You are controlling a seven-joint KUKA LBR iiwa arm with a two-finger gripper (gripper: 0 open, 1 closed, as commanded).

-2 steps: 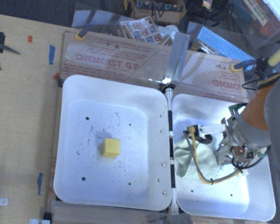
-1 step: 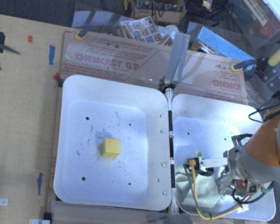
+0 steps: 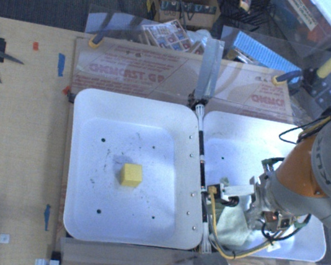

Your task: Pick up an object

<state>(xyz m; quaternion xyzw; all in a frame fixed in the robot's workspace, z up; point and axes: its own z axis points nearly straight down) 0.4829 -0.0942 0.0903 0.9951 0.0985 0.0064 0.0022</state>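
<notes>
A small yellow block (image 3: 132,175) lies near the middle of the left white bin (image 3: 94,110). My gripper (image 3: 250,220) is down low in the front part of the right white bin (image 3: 240,135), far from the block. A pale greenish, soft-looking thing (image 3: 232,231) lies on the bin floor right under and beside the gripper. The wrist hides whether the gripper touches it.
A ridge (image 3: 199,172) where the two bins meet runs between the gripper and the yellow block. A yellow cable (image 3: 221,248) loops along the right bin's front left corner. Clear sheets and clutter stand behind the bins.
</notes>
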